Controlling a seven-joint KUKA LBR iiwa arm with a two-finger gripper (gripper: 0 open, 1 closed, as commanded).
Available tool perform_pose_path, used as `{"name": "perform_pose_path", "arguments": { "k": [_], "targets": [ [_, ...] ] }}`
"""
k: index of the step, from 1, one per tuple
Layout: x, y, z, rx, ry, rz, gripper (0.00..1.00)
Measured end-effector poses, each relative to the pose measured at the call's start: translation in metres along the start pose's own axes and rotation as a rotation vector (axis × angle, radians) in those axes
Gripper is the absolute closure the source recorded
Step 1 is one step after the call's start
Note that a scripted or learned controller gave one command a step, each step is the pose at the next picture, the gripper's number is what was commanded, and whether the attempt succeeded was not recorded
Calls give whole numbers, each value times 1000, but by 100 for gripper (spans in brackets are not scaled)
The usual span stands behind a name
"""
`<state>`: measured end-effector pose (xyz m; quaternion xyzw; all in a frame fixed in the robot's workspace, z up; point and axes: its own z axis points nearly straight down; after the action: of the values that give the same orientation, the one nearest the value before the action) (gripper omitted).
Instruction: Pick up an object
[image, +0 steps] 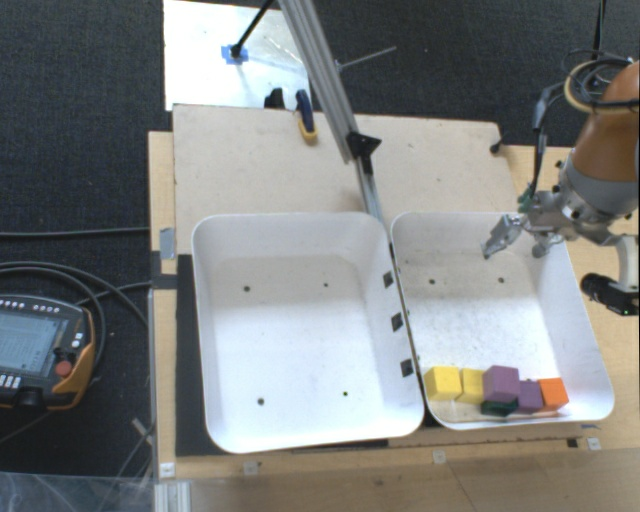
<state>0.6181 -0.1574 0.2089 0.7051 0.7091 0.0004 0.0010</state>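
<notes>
two shallow white bins side by side on the bench: left bin, right bin. along the right bin's near edge, a tight row of blocks: yellow block, smaller yellow block, purple block, dark green block just in front of it, smaller purple block, orange block. gripper over the right bin's far right corner, well apart from the blocks, nothing between the fingers. spread or pressed together: cannot tell. teach pendant at far left on the floor.
</notes>
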Motion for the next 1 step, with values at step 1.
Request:
{"name": "perform_pose_path", "arguments": {
  "k": [1],
  "targets": [
    [8,-31,66,8,2,4,0]
  ]
}}
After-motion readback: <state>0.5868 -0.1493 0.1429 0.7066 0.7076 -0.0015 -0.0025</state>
